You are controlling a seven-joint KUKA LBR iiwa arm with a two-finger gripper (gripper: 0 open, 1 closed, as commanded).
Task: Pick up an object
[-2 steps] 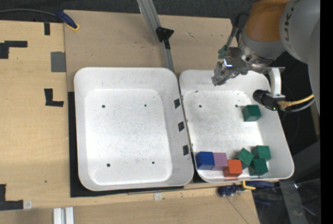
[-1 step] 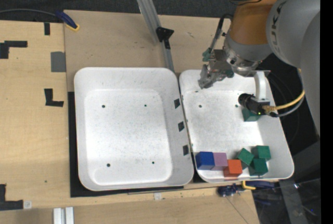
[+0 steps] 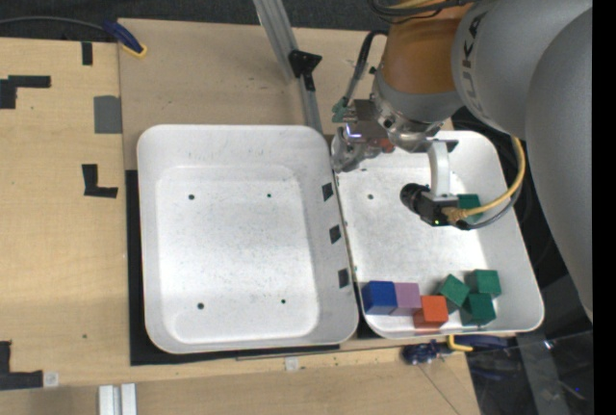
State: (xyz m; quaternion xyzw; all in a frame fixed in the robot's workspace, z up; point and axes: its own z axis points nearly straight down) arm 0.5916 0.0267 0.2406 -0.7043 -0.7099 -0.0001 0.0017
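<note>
Blocks [image 3: 433,298] clustered along right bin's [image 3: 385,211] near edge, orientation unclear.

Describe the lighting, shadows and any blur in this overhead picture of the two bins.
Camera view: even, soft light; the shallow white left bin is bright, mildly glaring, its floor faintly speckled. The grey arm with the orange band casts a soft shadow on the shallow white right bin. The small coloured blocks look sharp; the close arm is slightly soft.

Arm [image 3: 520,38] cut off at right edge; covers right bin [image 3: 380,211] far wall; gripper [image 3: 348,148] blurred.
</note>
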